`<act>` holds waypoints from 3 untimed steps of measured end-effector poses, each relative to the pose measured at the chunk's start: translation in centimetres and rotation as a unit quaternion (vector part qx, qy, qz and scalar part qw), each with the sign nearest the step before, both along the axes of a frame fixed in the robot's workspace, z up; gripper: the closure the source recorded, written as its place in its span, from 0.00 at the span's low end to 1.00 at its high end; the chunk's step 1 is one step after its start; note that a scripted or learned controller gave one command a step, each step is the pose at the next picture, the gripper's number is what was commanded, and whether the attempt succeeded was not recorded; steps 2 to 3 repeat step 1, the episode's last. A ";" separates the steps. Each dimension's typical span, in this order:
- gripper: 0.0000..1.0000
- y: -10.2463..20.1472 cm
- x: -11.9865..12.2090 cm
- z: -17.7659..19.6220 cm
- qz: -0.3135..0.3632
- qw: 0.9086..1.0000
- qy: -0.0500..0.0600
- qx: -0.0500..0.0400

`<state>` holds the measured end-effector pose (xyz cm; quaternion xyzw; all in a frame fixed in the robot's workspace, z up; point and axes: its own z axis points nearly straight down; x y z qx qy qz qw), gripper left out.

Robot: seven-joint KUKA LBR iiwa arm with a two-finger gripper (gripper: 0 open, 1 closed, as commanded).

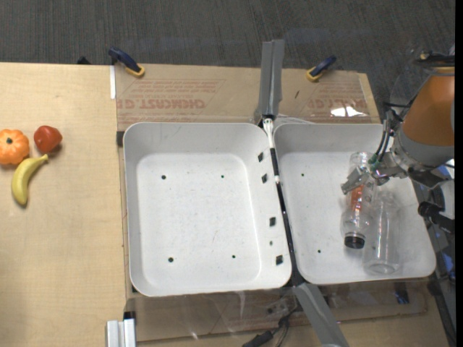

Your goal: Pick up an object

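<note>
The gripper (359,178), finger state unclear, should lower squarely over the bottle (356,212) before it clenches

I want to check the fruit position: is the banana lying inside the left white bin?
No, the banana lies on the bench, outside the left bin.

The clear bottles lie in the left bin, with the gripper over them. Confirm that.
Wrong bin. The camera view shows the clear bottles lying in the right bin, not the left bin. The gripper is over their upper end, as you said.
</note>
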<state>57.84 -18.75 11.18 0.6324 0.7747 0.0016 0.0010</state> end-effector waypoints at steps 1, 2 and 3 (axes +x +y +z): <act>1.00 5.7 2.5 9.3 0.082 0.997 0.001 -0.001; 1.00 5.7 2.5 9.3 0.082 0.997 0.001 -0.001; 1.00 5.7 2.5 9.3 0.082 0.997 0.001 -0.001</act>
